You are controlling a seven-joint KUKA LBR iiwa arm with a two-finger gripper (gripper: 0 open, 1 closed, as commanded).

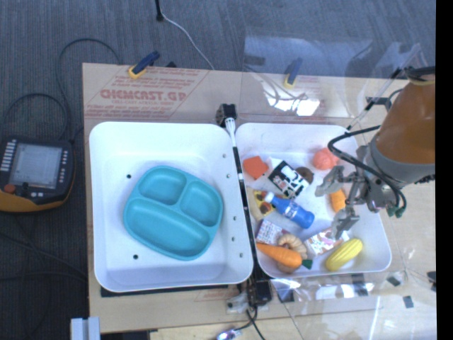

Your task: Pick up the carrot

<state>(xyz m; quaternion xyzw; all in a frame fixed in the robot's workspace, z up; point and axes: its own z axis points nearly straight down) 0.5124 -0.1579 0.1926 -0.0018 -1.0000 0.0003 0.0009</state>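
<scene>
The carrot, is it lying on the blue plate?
No, the carrot lies in the right bin among other toys, while the blue plate sits in the left bin.

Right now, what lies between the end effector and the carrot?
In the camera view, a small pink-and-white packet lies between the end effector and the carrot, with a pale doughnut-like piece touching the carrot.

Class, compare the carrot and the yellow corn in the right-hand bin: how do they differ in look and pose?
The carrot is orange with a green end; the corn is yellow all over. The carrot tapers to a point, while the corn is stubby and rounded. The carrot slopes down toward the right, the corn up toward the right. Both lie near the bin's front edge.
</scene>
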